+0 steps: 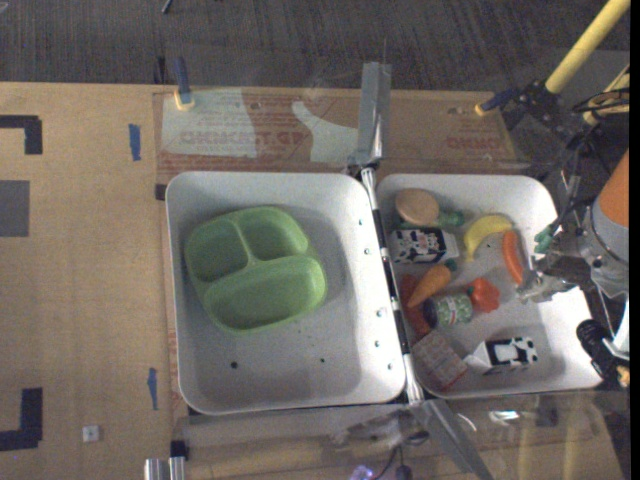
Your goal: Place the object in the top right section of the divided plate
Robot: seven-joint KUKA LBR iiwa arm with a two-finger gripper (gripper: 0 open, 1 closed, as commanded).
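Note:
A green divided plate lies in the left bin, tilted slightly, with two small sections at the back and one large section in front. Nothing lies in any of its sections. My gripper hangs low over the right side of the right bin, next to a slim orange carrot-like piece and a little right of a red-orange pepper. I see nothing that is clearly held in it. The grey arm with its orange band comes in from the right edge.
The right bin holds several toy foods: a tan bun, a banana, two small milk cartons, a carrot, a green-labelled bottle and a brown cracker. A metal divider separates the bins.

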